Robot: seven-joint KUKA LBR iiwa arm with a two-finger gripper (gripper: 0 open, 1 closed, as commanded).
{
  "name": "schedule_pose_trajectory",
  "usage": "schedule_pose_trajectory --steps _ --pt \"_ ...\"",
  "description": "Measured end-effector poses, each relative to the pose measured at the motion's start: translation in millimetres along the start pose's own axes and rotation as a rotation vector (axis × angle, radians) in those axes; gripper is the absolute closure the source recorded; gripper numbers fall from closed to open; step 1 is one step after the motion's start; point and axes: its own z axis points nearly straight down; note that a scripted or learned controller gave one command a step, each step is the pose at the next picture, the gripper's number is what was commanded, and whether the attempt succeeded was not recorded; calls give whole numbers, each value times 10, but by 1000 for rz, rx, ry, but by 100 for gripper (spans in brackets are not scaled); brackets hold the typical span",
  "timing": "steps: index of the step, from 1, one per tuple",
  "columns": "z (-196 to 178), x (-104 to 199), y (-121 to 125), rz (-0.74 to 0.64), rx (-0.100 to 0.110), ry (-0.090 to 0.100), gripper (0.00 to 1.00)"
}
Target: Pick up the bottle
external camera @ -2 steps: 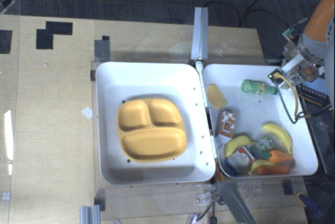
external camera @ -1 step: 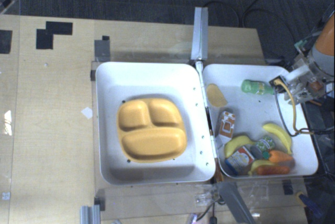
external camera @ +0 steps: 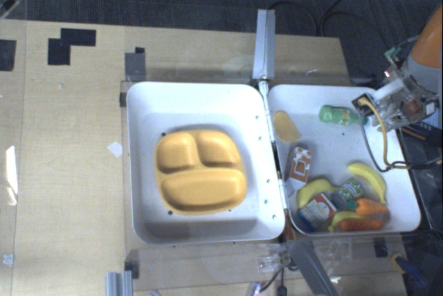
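The bottle (external camera: 338,115) is pale green and lies on its side near the far edge of the right bin (external camera: 325,139). The gripper (external camera: 396,105) hangs over that bin's far right rim, just to the right of the bottle's end. I see nothing held in it. The arm's orange band shows at the right edge of the view.
In the right bin, a tan flat piece (external camera: 285,126) and a small brown carton (external camera: 299,164) lie left of the bottle. Bananas (external camera: 371,178), a can (external camera: 350,192), a carrot (external camera: 370,207) and a small box (external camera: 317,211) crowd its near corner. The left bin (external camera: 145,149) holds a yellow compartment tray (external camera: 200,169).
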Motion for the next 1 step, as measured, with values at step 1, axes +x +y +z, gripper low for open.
schedule_pose_trajectory --steps 1 --pt "102 191 -601 -92 1 -1 100"
